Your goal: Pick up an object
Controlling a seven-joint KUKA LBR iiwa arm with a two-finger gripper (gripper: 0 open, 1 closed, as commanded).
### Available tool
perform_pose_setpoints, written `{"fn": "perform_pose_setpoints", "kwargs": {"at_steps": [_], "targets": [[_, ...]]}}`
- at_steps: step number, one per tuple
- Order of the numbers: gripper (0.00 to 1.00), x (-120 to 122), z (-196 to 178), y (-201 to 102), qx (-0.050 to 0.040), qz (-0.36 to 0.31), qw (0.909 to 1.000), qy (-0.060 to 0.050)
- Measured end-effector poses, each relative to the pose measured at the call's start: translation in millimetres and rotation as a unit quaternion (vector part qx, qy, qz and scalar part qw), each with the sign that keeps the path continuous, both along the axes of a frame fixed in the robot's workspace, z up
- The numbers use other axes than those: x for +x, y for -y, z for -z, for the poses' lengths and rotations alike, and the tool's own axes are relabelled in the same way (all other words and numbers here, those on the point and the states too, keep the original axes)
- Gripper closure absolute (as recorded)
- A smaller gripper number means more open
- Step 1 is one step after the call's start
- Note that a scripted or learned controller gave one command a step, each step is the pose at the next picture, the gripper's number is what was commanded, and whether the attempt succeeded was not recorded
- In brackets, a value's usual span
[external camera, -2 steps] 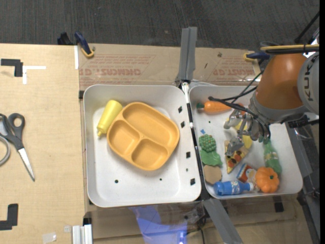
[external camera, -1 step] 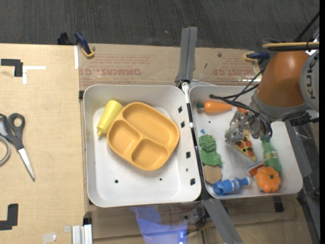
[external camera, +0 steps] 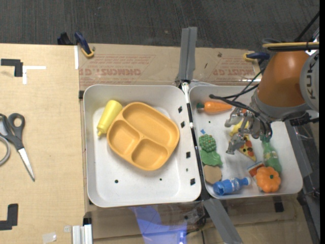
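My gripper [external camera: 238, 133] hangs low in the right bin [external camera: 292, 187], fingers spread apart with nothing between them, just beside a pizza slice [external camera: 248, 150]. Crowding me: carrot [external camera: 217, 106], green broccoli [external camera: 207, 143], blue bottle [external camera: 229, 186], orange pumpkin [external camera: 268, 179].

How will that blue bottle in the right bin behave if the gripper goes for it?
The blue bottle lies on its side, so its round body will probably roll when nudged. It looks like small smooth plastic, likely light and slippery. The orange pumpkin and bin wall nearby may stop it.
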State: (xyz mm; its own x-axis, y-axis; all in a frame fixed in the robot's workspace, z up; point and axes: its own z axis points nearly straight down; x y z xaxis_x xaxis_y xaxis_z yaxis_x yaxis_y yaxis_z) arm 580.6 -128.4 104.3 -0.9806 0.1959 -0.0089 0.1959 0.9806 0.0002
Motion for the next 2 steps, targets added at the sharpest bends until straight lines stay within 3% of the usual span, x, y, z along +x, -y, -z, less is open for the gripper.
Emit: {"fn": "perform_pose_setpoints", "kwargs": {"at_steps": [1,2], "targets": [[0.0,15.2,10.6,11.7,-0.0002,-0.017,0.9999,-0.001],[1.0,16.8,-0.1,11.5,-0.0007,-0.017,0.9998,0.002]]}}
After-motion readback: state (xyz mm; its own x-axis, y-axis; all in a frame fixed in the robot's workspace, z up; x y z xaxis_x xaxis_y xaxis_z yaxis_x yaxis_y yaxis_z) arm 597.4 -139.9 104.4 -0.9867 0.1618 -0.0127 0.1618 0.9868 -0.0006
